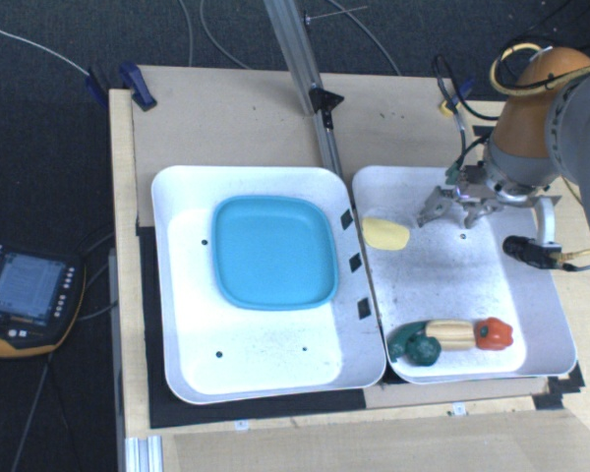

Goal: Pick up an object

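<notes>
We see the gripper (459,207) with metal fingers spread apart, gripping nothing | smooth pale-yellow lump (385,233) just to its left | glossy red, tan and green toy (452,337) well below it | square blue plate (274,252) in left bin (177,293) | speckled right bin (541,313) | wooden bench (226,116), dark carpet (39,136).

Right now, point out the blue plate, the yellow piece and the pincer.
blue plate (274,252): camera view, flat centre.
yellow piece (384,233): camera view, top surface.
pincer (459,211): camera view, between fingertips.
</notes>
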`<action>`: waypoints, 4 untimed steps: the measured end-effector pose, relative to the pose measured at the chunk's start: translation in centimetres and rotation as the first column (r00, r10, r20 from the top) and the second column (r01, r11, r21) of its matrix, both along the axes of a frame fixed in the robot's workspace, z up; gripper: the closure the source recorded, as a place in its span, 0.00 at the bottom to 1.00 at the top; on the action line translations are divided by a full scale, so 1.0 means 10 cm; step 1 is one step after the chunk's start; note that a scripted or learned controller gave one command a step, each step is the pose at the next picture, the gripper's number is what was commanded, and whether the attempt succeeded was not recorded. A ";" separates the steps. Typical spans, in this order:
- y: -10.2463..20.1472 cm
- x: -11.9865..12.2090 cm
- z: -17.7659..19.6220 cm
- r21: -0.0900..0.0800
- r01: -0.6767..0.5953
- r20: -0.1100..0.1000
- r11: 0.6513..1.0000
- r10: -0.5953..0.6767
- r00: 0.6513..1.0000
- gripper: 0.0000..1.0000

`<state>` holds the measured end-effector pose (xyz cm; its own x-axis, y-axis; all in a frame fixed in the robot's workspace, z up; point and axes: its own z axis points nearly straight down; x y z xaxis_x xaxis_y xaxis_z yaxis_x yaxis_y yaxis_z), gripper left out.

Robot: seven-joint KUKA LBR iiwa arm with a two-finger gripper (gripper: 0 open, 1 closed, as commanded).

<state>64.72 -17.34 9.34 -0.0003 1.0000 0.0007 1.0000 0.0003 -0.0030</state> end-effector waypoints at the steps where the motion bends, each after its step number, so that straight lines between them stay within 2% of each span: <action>1: 0.00 0.02 0.14 -0.001 0.000 0.005 1.000 0.000 1.000 1.00; 2: -0.07 0.07 0.60 -0.002 0.000 0.008 1.000 0.000 1.000 1.00; 4: 0.09 0.18 1.76 -0.002 -0.001 0.009 1.000 0.001 1.000 1.00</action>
<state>66.53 -16.45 26.97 -0.0013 1.0000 -0.0009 1.0000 0.0013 0.0061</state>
